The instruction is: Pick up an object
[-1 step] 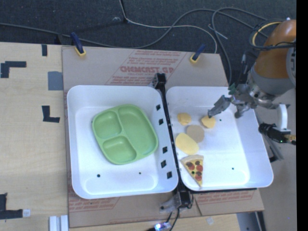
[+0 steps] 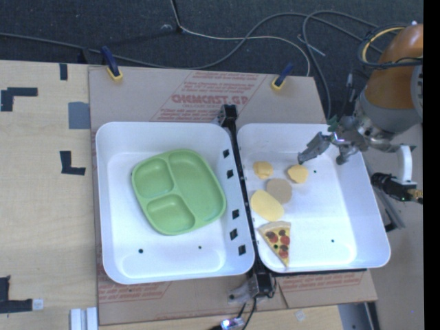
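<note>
Gripper (image 2: 322,151) positioned over the right bin (image 2: 357,205), fingers spread, nothing grasped.

Flat food pieces are grouped near the bin's left wall: small yellow rounds (image 2: 262,169) (image 2: 298,174), a tan disc (image 2: 278,189), a yellow oval (image 2: 266,205), a pizza wedge (image 2: 277,240). A moulded green tray (image 2: 178,191) is seated in the left bin (image 2: 113,205).

The arm (image 2: 392,95) is a rounded grey casing topped by a glossy orange band (image 2: 404,43). Thin yellow and dark cables (image 2: 375,43) loop just beside the orange band. Below the grey casing sits a pale metallic wrist block, and from it the claw (image 2: 322,151) ends in slim dark-grey fingers (image 2: 311,150) with lighter metal links.
</note>
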Robot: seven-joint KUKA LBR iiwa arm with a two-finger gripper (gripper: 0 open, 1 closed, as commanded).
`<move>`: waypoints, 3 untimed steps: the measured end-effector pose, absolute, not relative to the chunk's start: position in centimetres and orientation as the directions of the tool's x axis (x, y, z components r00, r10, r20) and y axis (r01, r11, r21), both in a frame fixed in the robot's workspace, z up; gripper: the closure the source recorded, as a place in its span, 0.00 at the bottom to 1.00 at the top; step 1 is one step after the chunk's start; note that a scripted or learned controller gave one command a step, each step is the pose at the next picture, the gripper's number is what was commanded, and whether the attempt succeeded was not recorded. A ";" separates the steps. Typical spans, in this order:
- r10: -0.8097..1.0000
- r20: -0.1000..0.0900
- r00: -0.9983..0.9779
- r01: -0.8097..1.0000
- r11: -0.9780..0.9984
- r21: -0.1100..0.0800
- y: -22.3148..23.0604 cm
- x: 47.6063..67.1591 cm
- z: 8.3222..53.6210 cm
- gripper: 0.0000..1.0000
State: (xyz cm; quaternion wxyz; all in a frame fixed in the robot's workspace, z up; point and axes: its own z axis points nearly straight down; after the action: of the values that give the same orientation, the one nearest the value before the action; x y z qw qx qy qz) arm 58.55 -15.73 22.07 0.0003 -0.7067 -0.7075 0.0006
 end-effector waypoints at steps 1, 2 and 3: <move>1.000 0.000 -0.001 1.000 0.001 -0.007 -15.5 59.1 15.9 0.00; 1.000 0.000 -0.002 1.000 0.002 -0.006 -15.2 59.4 11.4 0.00; 1.000 0.001 0.000 1.000 0.000 0.003 -15.1 59.6 8.7 0.00</move>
State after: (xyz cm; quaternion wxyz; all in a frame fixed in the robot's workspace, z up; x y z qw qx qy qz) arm 59.57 -15.10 8.65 -0.0009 -0.7071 -0.7071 -0.0013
